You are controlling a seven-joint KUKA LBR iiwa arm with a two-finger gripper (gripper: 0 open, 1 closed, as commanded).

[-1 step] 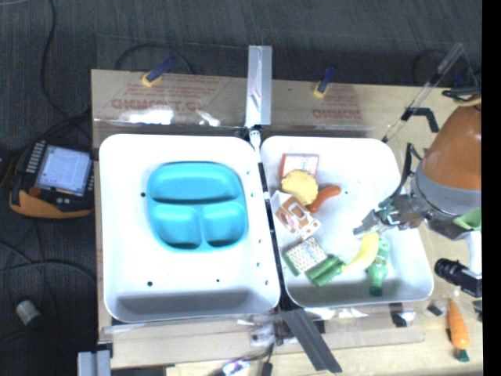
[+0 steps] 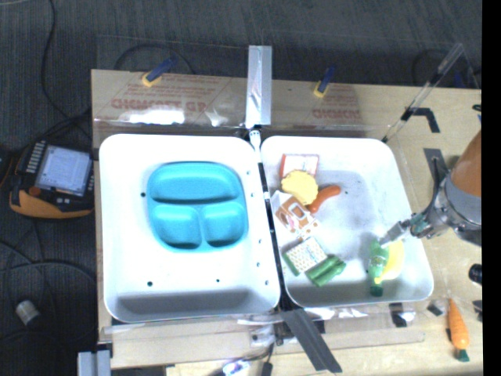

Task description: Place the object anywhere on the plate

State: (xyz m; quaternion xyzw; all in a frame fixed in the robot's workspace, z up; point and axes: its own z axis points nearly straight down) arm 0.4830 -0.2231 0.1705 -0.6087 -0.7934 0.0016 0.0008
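A: Bench surface w/ two shallow white bins side by side; dark carpet around it. Left bin [image 2: 117, 233] holds the blue plate [image 2: 196, 204], three compartments, nothing on it.

B: And the object?

A: No single one is marked out. All candidates lie in the right bin [image 2: 391, 171], well apart from the plate. Nearest the gripper [image 2: 395, 231]: a green bottle [image 2: 377, 266] and a yellow banana-like piece [image 2: 392, 260], touching each other, at the bin's lower right.

B: Gripper state?

A: Thin tip hangs just above the bottle and the yellow piece. Cannot tell whether the claw is spread or pressed together; nothing visibly between its tips. Arm enters from the right, orange band [image 2: 473, 167] at the frame edge.

B: Rest of the right bin?

A: Left side, top to bottom: pink-framed card [image 2: 300, 164], yellow round item [image 2: 300, 186], orange-red sausage shape [image 2: 326, 196] touching it, orange-white box [image 2: 294, 213], checked card [image 2: 305, 253], green pickle-like item [image 2: 326, 270].

B: Outside the bins?

A: Toy carrot [image 2: 458, 331] on the bench, lower right; handheld device w/ screen [image 2: 56, 172] on the floor, left.
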